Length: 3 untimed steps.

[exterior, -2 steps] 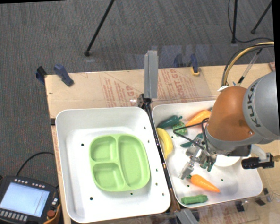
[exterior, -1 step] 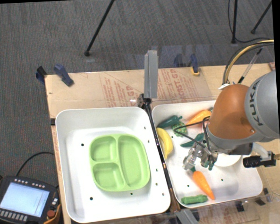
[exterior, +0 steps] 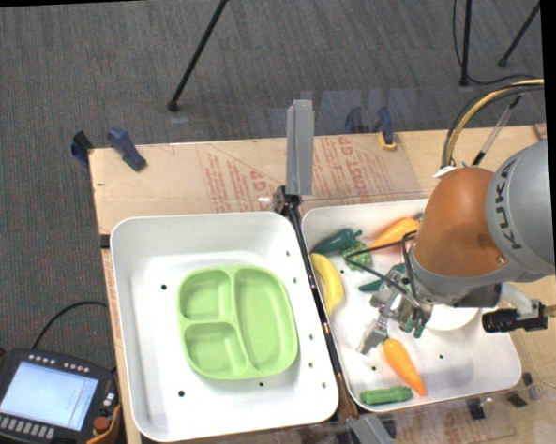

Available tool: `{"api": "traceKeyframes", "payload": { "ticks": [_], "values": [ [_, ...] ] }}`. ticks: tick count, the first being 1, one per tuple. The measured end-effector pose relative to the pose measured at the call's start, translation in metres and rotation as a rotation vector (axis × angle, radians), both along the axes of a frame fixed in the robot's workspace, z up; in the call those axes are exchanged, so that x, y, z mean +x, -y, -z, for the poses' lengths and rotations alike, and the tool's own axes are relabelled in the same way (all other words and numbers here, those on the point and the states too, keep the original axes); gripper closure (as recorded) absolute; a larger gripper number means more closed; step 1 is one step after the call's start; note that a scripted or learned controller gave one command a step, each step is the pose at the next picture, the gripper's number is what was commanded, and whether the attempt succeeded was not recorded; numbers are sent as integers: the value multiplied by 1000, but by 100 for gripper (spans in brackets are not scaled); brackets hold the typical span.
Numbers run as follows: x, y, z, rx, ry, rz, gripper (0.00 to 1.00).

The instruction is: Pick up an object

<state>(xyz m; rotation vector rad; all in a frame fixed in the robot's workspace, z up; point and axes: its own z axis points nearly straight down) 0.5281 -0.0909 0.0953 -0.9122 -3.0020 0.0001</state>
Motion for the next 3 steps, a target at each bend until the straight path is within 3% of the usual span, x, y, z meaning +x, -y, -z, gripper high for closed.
{"api": "traceKeyframes", "payload": {
  "ticks": [1,2,3],
  "values": [
    [0,0,-9,0,0,-5,100],
    [0,0,-9,0,-1,-6,0],
    [-40,-7,10,0,-1,17,0]
  ]
}}
